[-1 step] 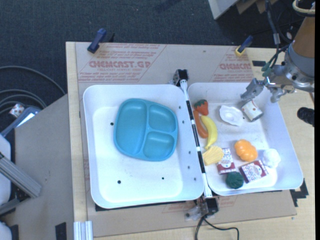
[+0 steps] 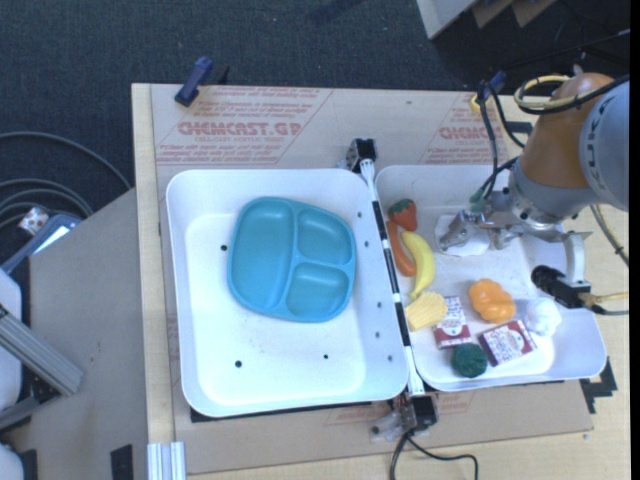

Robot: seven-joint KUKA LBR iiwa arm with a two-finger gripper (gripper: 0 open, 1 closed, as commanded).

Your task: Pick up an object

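Your gripper (image 2: 462, 232) hangs low over the far half of the right bin (image 2: 580, 356), pointing toward the divide between the two bins; whether it is open or closed cannot be told from this angle, and nothing can be seen held in it. A small white lump (image 2: 470, 249) lies just beneath it on the bin floor, though you can't tell if they touch.

Just beyond the tip, along the bin's left wall, you have one red piece with a green top (image 2: 402, 211), one carrot (image 2: 404, 256) and one banana (image 2: 424, 261), the three packed close together. Toward the near edge sit one yellow block (image 2: 425, 311), two red-and-white cartons (image 2: 452, 324) (image 2: 507, 341), one orange (image 2: 490, 300) between and behind them, and one dark green ball (image 2: 467, 360) touching the near rim. One white object (image 2: 543, 316) rests by the right wall. That makes ten loose things for you to pick from, all in this bin.

Across the divide, the left bin (image 2: 200, 298) carries one blue plate (image 2: 292, 258) with three compartments, lying flat toward the far side. Both bins rest on one cardboard sheet (image 2: 250, 118), with one blue clip (image 2: 193, 81) at its far left corner.
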